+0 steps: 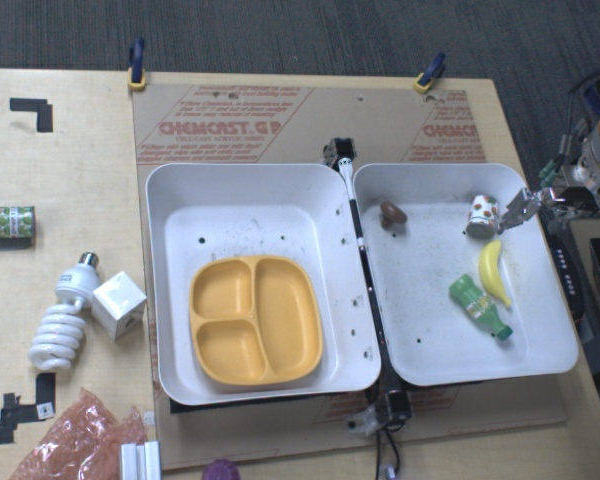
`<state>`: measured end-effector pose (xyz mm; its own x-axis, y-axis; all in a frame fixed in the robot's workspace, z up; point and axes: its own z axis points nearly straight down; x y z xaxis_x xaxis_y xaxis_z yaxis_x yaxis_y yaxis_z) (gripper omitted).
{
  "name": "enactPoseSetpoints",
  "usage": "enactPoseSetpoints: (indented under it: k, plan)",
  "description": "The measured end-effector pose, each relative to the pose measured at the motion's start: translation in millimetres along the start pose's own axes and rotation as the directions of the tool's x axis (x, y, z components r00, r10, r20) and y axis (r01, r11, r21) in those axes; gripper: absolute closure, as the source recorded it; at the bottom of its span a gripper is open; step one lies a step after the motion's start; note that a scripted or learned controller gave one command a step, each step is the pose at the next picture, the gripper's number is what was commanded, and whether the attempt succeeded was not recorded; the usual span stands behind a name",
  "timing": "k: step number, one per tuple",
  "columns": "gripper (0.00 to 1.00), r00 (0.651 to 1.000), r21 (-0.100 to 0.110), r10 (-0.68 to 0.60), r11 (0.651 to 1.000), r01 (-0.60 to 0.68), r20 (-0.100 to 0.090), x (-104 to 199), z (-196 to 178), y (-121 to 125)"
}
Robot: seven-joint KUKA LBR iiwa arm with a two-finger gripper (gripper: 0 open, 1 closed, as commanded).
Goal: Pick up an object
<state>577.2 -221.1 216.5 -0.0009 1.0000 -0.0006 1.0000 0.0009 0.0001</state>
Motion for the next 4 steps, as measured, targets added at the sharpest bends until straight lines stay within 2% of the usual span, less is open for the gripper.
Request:
enactPoseSetpoints:
  k: [1, 2, 3, 4]
  plan:
    - [0.00, 1.000, 0.001, -0.001, 1.000, 0.001, -0.003, 8.5, 124.3, 3.3]
    - [1.00, 1.000, -0.001, -0.001, 1.000, 0.001, 0.000, 7.6, 114.0, 4.0]
    - [1.00, 1.000, -0.002, 0.000, 1.000, 0.000, 0.001, 103.1, 11.8, -15.3]
    - [1.00, 1.000, 0.001, 0.001, 1.000, -0.001, 0.000, 163.3, 3.0, -78.7]
